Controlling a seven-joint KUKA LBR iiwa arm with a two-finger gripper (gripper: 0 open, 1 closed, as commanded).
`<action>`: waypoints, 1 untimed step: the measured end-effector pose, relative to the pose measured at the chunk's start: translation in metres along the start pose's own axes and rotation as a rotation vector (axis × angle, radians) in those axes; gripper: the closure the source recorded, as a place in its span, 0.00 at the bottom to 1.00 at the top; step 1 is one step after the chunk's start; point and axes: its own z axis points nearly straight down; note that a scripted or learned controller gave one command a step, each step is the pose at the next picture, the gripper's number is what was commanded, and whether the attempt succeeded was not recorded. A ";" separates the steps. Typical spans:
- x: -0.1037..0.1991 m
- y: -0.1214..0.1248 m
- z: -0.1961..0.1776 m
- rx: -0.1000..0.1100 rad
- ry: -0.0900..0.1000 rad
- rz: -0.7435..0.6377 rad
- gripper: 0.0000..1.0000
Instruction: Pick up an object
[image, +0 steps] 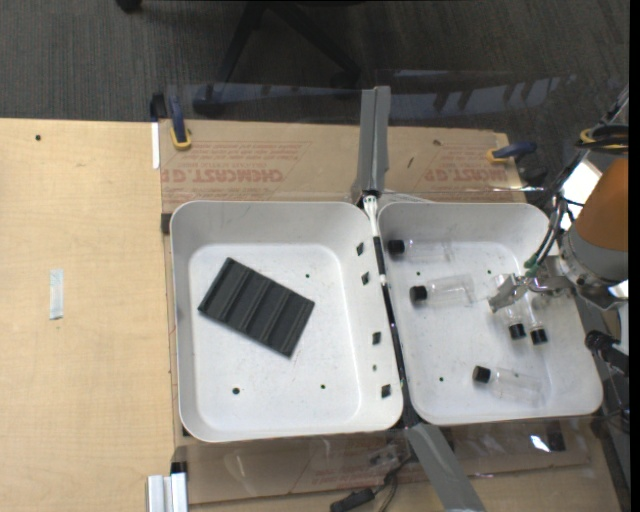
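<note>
A dark grey ribbed rectangular panel (257, 306) lies flat and askew in the left bin (190, 400). In the right bin (425, 400) lie several small clear vials with black caps: one near the back left (396, 246), one left of centre (436, 293), two close together at the right (527, 333), and one toward the front (498, 378). My gripper (510, 292) reaches in from the right, low over the right bin. It sits just above the pair of vials and right of the centre vial. Nothing is visibly held in it.
A raised divider (383, 300) with small black clips runs between the two bins. Brown cardboard (300, 170) lies behind the bins, with clamps at its back corners. The arm's orange band (610, 215) hangs over the right bin's right rim.
</note>
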 end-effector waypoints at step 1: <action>0.046 0.021 -0.102 -0.003 -0.011 0.139 1.00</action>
